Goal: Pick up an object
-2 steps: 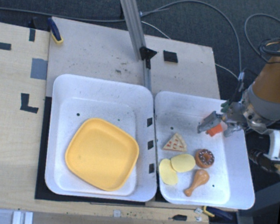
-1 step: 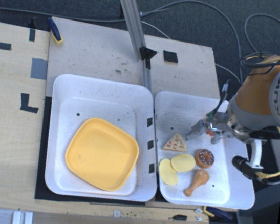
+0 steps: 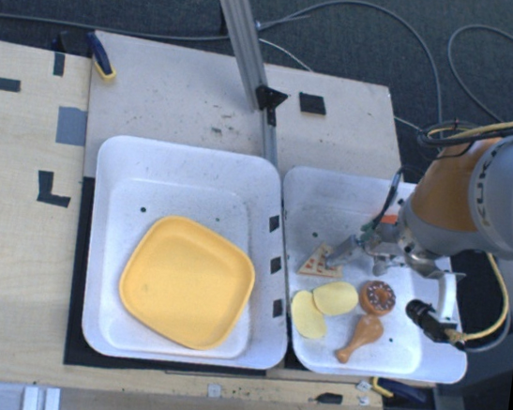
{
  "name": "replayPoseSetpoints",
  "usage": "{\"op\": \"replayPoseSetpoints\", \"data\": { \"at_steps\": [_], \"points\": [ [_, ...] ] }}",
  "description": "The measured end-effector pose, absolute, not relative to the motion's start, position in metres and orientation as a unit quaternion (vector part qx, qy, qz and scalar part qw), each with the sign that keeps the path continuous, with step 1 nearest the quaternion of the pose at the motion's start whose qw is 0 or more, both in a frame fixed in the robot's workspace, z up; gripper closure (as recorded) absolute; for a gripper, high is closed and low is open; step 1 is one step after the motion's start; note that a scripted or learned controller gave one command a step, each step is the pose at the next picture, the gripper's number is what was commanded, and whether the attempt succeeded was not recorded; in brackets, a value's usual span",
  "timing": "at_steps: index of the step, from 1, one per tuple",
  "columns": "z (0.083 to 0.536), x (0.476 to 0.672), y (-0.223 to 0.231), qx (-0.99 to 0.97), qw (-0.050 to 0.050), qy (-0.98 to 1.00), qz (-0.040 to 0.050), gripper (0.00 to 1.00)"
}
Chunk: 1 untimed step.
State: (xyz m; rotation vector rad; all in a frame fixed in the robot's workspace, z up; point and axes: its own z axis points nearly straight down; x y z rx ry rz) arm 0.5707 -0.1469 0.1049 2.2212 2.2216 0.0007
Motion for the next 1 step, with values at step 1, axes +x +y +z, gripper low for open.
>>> {"op": "replayPoseSetpoints", "data": {
  "at_steps": [1],
  "points": [
    [0.1180, 0.5724, -0.1457, 0.706, 0.002, 0.708, 0.0022, 1.00]
  ]
}}
